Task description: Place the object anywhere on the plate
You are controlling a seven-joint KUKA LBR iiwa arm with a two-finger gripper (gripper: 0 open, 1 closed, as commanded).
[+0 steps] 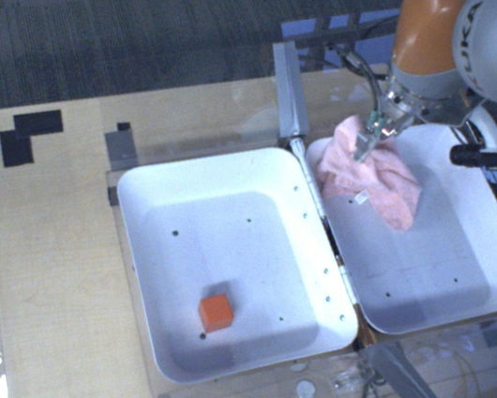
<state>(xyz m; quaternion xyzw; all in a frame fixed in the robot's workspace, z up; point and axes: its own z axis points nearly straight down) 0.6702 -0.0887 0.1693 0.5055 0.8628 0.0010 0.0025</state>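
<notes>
Camera view cuts the arm (465, 22) off at the right edge. The gripper (374, 144) pinches a crumpled pink cloth (368, 177), fingers closed on its top fold, at the right bin's (475, 296) far-left corner, draped over the rim. An orange block (216, 312) sits near the left bin's (220, 198) near-left corner.

1. A small orange block (216, 312) sits flat in the lower left part of the left bin (227, 187), left of the frame's centre.
2. A crumpled pink cloth (374, 182) lies at the upper left of the right bin (464, 289), draped against its rim.
</notes>
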